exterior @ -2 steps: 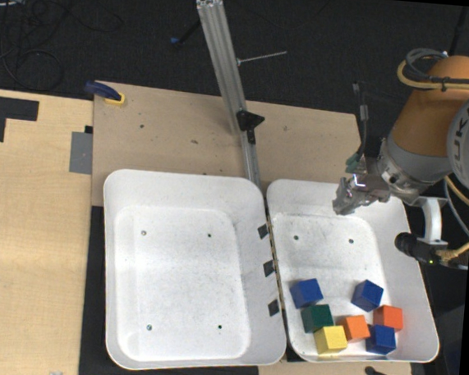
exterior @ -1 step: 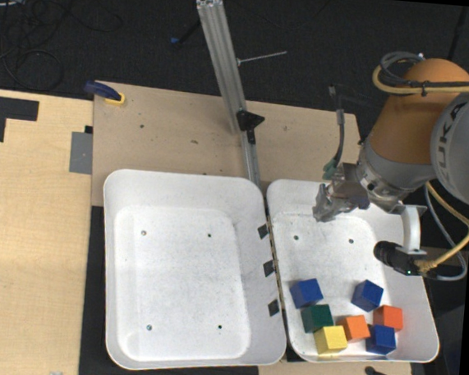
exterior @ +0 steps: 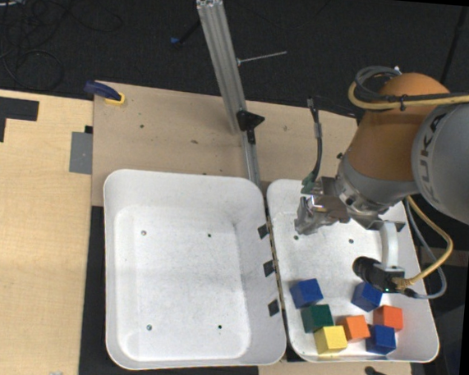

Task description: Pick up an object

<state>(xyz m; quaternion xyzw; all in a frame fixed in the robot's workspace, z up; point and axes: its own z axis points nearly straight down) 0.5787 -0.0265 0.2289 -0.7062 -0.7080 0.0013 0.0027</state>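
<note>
You are looking down on a big tan bench (exterior: 31, 245). The grey and orange arm (exterior: 395, 148) comes in from 3 o'clock and bends over the right bin.

Two white bins sit side by side on the bench. The left bin (exterior: 125, 205) is in the middle of the view. The right bin (exterior: 330, 262) is just beside it, toward 3 o'clock. A long silver rail (exterior: 225, 66) slants down from 12 o'clock to the gap between the bins. Small black clips (exterior: 269, 268) sit along that gap.

The end effector (exterior: 305, 222) hangs over the 11 o'clock part of the right bin. You cannot tell if it is apart or together, because the view is too small and blurry there.

The things to pick up are little blocks. They all lie in the right bin, at its 5 o'clock end, well apart from the end effector.

- The first blue block (exterior: 306, 292) is the nearest one to the end effector.
- The green block (exterior: 317, 317) is close to it at 5 o'clock.
- The yellow block (exterior: 331, 339) is close to the green one at 5 o'clock.
- The orange block (exterior: 357, 326) is just beside the yellow one at 2 o'clock.
- The second blue block (exterior: 367, 296) is at 12 o'clock from the orange one.
- The red-orange block (exterior: 389, 317) is at 3 o'clock from the orange one.
- The third blue block (exterior: 382, 338) is just under the red-orange one at 6 o'clock.

A tiny blue and yellow clamp (exterior: 105, 92) sits on the bench at 10 o'clock.
</note>
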